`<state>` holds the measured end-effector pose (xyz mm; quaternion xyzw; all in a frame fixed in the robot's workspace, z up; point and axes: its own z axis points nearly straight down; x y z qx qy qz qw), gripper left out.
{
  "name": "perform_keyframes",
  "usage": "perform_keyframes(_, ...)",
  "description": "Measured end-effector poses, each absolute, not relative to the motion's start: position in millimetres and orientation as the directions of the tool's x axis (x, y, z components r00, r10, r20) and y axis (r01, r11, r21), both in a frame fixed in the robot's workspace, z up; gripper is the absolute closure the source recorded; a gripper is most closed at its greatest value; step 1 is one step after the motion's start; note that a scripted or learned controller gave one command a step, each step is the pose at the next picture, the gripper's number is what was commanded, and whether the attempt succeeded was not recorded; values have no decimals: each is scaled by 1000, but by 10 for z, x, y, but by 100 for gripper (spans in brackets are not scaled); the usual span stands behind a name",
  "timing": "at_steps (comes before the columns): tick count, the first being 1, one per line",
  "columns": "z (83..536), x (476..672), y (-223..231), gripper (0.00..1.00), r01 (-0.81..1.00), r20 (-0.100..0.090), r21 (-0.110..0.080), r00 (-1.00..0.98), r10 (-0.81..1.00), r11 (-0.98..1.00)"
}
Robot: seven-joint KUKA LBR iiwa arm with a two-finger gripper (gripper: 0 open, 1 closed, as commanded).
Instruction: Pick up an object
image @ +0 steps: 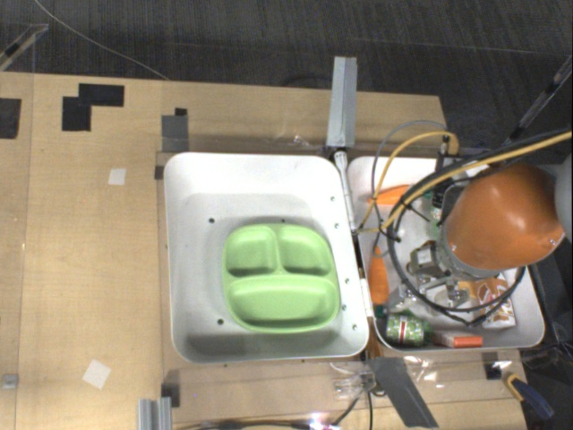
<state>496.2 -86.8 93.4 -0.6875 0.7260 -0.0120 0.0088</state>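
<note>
A green tray [281, 277] is seen lying flat in the left bin [192, 240]. In the right bin [534, 325], a green can [404, 331] and a red item [462, 339] are seen near the front wall. The gripper [430, 271] is lowered there, hidden by cables; its state cannot be told.

This is looking like a robotics lab or test cell rather than a home or shop. A plywood bench [81, 267] is sitting on dark carpet [224, 16], with black marker patches [89, 104] stuck to its surface. Two shallow white bins [192, 195] are lying side by side, held by metal brackets [341, 101] (bare extruded bars). Loose cables [403, 164] are looping over the grey and orange arm [501, 218].
</note>
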Motion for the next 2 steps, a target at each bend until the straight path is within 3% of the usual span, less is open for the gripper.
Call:
perform_keyframes(1, 918, 5107, -886, 0, -912, 4, -22, 410, -912, -410)
perform_keyframes(2, 938, 4985, -828, 0, -856, 18, -34, 516, -856, -516)
